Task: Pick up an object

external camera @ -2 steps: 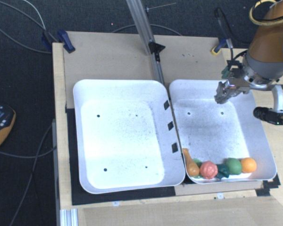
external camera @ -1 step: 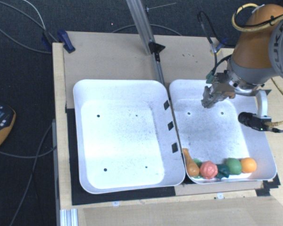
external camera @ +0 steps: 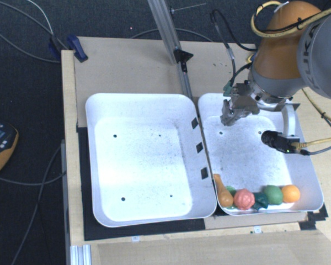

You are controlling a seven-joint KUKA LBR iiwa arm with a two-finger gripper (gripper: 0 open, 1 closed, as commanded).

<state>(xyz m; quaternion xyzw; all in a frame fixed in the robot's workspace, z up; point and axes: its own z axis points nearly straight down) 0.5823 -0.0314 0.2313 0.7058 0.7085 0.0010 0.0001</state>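
My gripper (external camera: 229, 117) hangs over the back left part of the right bin (external camera: 248, 153), well above its floor. Nothing shows between its fingers. Along the bin's front wall lies a row of small objects: an orange carrot-like piece (external camera: 223, 192), a pink ball (external camera: 243, 199), a teal piece (external camera: 261, 201), a green ball (external camera: 273, 194) and an orange ball (external camera: 290, 192). The gripper is far behind that row, toward the back of the bin.
The left bin (external camera: 138, 159) lies beside the right one, with black clips on the shared rim (external camera: 199, 147). A metal pole (external camera: 168, 32) slants up at the back. A black cable end (external camera: 278, 141) hangs over the right bin.
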